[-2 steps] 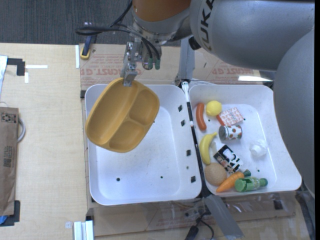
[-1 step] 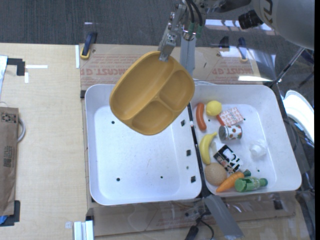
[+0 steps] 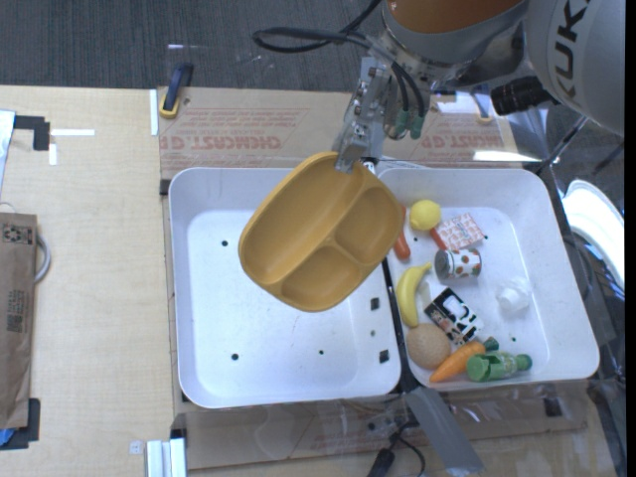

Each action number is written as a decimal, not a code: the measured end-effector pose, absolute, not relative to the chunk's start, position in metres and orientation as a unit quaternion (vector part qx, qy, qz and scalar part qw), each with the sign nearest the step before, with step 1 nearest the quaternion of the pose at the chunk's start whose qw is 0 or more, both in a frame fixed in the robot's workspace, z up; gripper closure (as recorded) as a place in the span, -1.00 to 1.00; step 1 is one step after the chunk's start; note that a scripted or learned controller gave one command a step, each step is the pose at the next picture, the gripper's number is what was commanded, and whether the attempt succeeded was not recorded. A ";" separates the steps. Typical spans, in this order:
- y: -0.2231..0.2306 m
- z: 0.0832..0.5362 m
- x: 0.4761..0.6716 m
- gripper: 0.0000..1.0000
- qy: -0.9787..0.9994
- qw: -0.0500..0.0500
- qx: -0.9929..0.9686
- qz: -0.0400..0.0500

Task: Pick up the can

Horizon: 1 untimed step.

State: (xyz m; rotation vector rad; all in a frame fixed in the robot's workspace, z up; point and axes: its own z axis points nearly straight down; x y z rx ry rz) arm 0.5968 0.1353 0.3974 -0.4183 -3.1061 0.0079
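The can (image 3: 459,262) is small, with a red and white label, and lies on its side in the middle of the right bin (image 3: 568,296). My gripper (image 3: 355,159) hangs over the back edge where the two bins meet, well up and left of the can. It is shut on the rim of a yellow divided plate (image 3: 318,235). The plate hangs tilted over the left bin (image 3: 180,296) and juts across the divider.
Around the can lie a lemon (image 3: 425,215), a red and white packet (image 3: 460,232), a banana (image 3: 409,293), a black and white box (image 3: 453,313), a brown ball (image 3: 428,346), a carrot (image 3: 457,362), a green bottle (image 3: 497,367) and a white lump (image 3: 513,296).
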 end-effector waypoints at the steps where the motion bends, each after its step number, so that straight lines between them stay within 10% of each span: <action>1: 0.136 0.401 0.597 -1.00 -0.991 0.001 -0.133 0.001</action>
